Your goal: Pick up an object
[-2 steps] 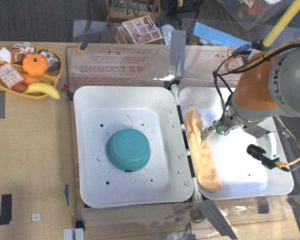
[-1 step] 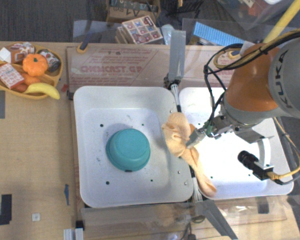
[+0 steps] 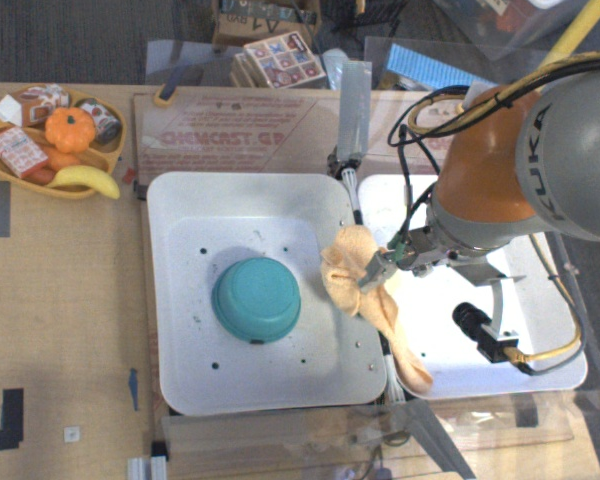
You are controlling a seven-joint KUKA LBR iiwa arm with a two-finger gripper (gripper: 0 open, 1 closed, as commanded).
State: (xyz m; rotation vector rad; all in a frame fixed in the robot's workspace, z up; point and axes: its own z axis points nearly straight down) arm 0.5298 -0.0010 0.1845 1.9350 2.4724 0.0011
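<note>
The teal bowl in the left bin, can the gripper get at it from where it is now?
Probably yes: the teal bowl sits upside down alone in open space, though the gripper is at the yellow cloth draped over the bins' divider.

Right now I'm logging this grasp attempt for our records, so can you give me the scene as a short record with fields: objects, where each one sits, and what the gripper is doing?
left bin: holds a teal bowl, upside down, near the middle
cloth: yellow cloth draped over the divider between both bins, one end trailing into the right bin
gripper: at the cloth's bunched upper part, touching it
grasp: fabric looks pinched between the fingers
off bench: fruit basket at far left
</note>
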